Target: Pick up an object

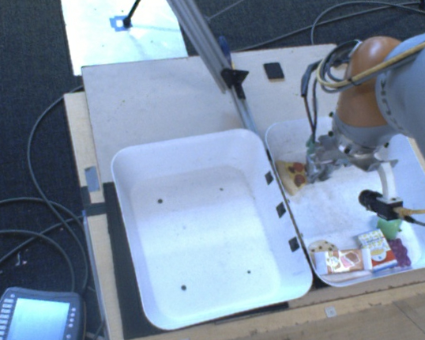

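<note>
My gripper (314, 169) is low in the right bin (421, 172), at its upper left part. Just left of it, against the bin's left wall, lies a pizza-slice toy (291, 173), touching or nearly touching the gripper. Along the bin's front edge lie a round cookie (320, 249), a red-orange packet (347, 261), a small carton (377, 249), purple grapes (401, 252) and a green item (388, 226). The grey arm with its orange band (366, 81) covers the bin's upper right.
The left bin (140, 217) sits beside the right one, with black clips on their shared wall. A metal pole (203, 34) slants over the bench behind the bins. A cable loops over the right bin's right side. A teach pendant (30, 330) lies off the bench at lower left.
</note>
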You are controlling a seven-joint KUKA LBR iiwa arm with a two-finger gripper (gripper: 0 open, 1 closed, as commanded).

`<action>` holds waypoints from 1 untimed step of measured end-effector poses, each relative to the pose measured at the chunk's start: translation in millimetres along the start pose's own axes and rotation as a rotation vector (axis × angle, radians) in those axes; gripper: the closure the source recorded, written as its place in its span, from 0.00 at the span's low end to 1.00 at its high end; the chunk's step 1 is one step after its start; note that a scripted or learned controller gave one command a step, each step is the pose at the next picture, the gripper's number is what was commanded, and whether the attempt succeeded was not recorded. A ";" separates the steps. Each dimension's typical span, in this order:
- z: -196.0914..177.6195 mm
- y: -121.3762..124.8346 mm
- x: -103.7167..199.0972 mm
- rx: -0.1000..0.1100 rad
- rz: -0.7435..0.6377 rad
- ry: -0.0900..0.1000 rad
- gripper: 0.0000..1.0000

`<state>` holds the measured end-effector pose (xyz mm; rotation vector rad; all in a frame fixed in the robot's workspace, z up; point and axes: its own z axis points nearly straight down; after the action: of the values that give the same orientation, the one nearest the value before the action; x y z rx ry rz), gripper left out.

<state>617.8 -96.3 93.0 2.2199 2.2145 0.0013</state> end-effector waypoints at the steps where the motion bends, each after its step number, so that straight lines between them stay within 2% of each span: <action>1: 2.5 -87.0 -32.9 0.005 0.001 0.002 0.00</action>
<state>530.7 -129.1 90.2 2.2249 2.2173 -0.0019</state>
